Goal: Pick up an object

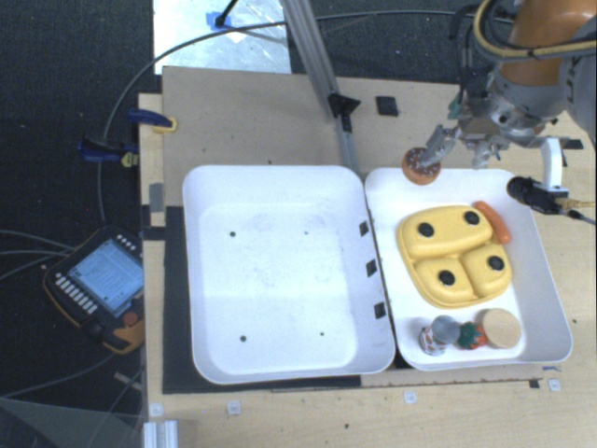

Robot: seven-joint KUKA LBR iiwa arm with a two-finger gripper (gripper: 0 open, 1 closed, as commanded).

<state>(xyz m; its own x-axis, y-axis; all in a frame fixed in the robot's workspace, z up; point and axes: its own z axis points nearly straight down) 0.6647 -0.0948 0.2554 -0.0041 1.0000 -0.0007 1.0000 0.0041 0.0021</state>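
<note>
My gripper [457,159] hangs over the far edge of the right bin [550,329], its two fingers spread apart and open. A small round orange-brown object [421,167] sits at the tip of the left finger [437,147], on the bin's far-left rim; it is beside that finger, not between the two. Inside the right bin lie a large yellow three-lobed object with black dots [452,255], an orange sausage-shaped piece [492,222] against its far side, a tan disc [501,328] and a small grey, red and green cluster [446,334] at the near edge.
The left bin [201,250] stands beside the right one, joined by black clips [371,267]. A grey pole [312,49] slants over the bench's far side. A black camera-like part [530,192] sticks out by the wrist. A pendant [98,283] lies off the bench at left.
</note>
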